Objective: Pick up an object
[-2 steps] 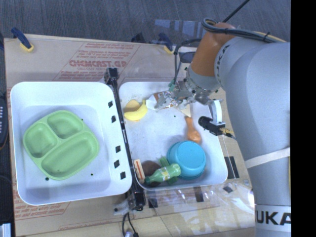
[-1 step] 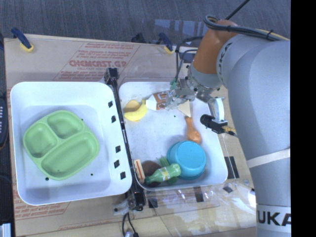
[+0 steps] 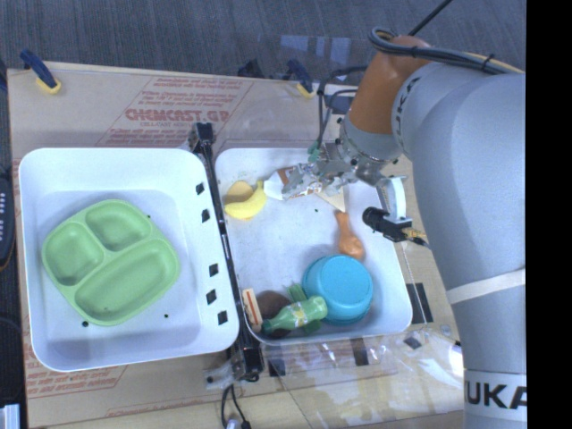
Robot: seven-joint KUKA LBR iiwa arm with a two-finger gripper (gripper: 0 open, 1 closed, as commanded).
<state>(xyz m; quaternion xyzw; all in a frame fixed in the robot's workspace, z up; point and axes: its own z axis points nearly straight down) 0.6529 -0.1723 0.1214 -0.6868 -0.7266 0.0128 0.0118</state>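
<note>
Gripper point(image 3: 304, 179): low over the right bin point(image 3: 393, 315), near its 12 o'clock rim, at the end of the grey arm point(image 3: 456, 150) with its orange band point(image 3: 384, 83). Whether it holds anything cannot be told; its tip blurs into a pale, mottled object there.

Yellow object point(image 3: 243, 199): just beside the gripper, at its 9 o'clock, lying on the bin floor.

Orange carrot-like piece point(image 3: 347, 236): at the gripper's 4 o'clock, near the bin's 3 o'clock wall.

Blue bowl point(image 3: 340, 288): at the bin's 5 o'clock, mouth down (seemingly).

Green bottle point(image 3: 300, 314): on its side at the bin's 6 o'clock, touching the bowl; a brown item point(image 3: 264, 303) just beside it at 9 o'clock.

Left bin point(image 3: 36, 168): holds a green divided plate point(image 3: 111, 260), three compartments, well apart from the gripper.

Bench point(image 3: 134, 105): brown board with red print under both bins.
</note>
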